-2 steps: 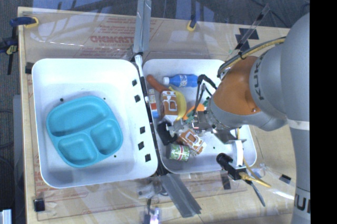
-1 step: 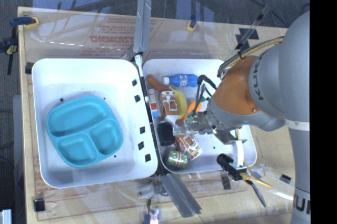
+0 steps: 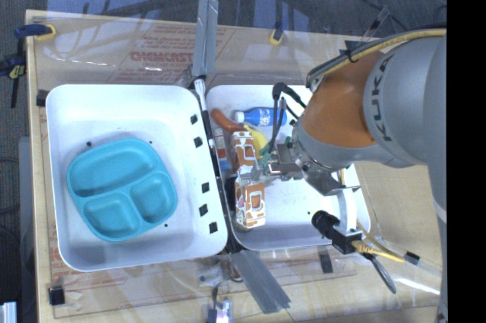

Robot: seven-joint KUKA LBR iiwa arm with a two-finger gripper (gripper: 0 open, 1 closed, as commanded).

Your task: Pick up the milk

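Two small white cartons with brown and orange print lie along the left side of the right bin (image 3: 334, 226). The upper carton (image 3: 243, 150) is tilted beside the bin's left wall. The lower carton (image 3: 251, 206) lies near the front left corner. I cannot tell which of them is the milk. My gripper (image 3: 271, 165) hangs low between the two cartons, close to the right edge of the upper one. The big grey and orange wrist hides much of the bin's right half.
A blue water bottle (image 3: 260, 116), an orange item (image 3: 222, 120) and a yellow item (image 3: 259, 139) crowd the right bin's back left. In the left bin (image 3: 68, 105) lies a turquoise divided plate (image 3: 121, 187). A metal divider (image 3: 203, 40) separates the bins.
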